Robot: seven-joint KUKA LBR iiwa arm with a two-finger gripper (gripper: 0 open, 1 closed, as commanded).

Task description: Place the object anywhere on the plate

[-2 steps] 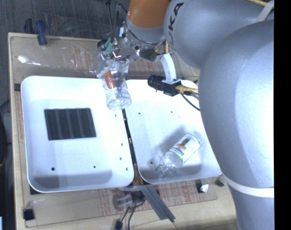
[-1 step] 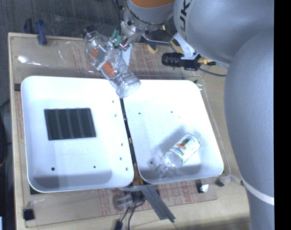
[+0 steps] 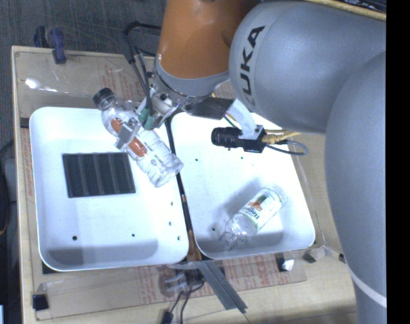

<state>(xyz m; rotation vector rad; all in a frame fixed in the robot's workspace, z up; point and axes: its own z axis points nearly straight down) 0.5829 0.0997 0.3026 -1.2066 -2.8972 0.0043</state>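
Bench, two shallow white bins [image 3: 42, 181]. Gripper [image 3: 138, 128] clenched on clear plastic bottle [image 3: 140, 142], tilted above left bin, so dark ridged rectangular plate [image 3: 98, 174] lies just below-left for drop.

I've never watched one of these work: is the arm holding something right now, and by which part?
Yes. The gripper holds a clear plastic bottle around its middle, tilted above the left bin near the dark ridged plate.

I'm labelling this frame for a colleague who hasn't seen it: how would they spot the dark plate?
Start at the left white bin. The plate lies flat on its floor, left of centre: a dark ribbed rectangle. Unlike the two clear plastic bottles, one at the tool and one in the right bin, it is opaque and flat.
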